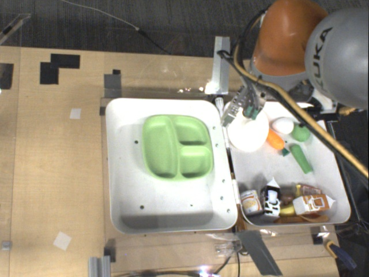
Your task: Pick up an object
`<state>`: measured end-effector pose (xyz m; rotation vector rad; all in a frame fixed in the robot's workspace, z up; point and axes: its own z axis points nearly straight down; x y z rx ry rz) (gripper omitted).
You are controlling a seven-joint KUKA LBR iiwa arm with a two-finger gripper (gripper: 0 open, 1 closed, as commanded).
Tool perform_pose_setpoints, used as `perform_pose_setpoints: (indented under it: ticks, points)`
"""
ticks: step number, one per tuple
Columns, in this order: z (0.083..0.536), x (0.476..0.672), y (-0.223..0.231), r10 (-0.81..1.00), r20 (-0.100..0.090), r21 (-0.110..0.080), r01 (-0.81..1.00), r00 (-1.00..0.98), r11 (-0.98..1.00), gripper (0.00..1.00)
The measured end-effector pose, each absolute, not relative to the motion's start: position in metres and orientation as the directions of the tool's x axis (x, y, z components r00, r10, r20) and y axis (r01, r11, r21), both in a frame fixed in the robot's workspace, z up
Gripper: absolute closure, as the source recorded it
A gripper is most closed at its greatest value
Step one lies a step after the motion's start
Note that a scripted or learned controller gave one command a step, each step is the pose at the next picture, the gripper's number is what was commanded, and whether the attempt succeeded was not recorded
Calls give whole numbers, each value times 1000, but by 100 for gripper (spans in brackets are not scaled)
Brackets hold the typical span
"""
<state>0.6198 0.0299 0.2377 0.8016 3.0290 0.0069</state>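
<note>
Gripper (245, 105) hangs low over the far-left corner of the right bin (340, 172), just by the wall it shares with the left bin (118, 172). Its metal parts are small and overlapped by cables, so I cannot tell how it is set, and nothing shows as caught in it.

Directly beneath and a touch nearer lies a white round plate (248, 136), its far edge seemingly under the tool. To the right of the plate sit a white egg-shaped piece (282, 123) and an orange piece (275, 140), touching or nearly so. Further right are a green lump (300, 133) and a green stick (300, 157), whose long axis runs from far-left to near-right. Along the near wall of the same bin stand a small can (249, 202), a black-and-white toy (271, 199) and a brown carton (314, 202), crowded together.

The left bin holds a green divided tray (176, 146), well apart from the tool, to its left.

As I judge it, the plate is the closest candidate: it lies straight below, so the move is mostly a descent. A flat disc gives little to pinch except at its rim, so the egg-shaped piece, a short way right and near, may be the easier catch.
</note>
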Motion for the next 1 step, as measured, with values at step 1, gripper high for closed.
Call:
perform_pose_setpoints:
  ticks: [1]
  points:
    - [251, 622, 29, 492, -15, 10, 492, -870, 871, 100]
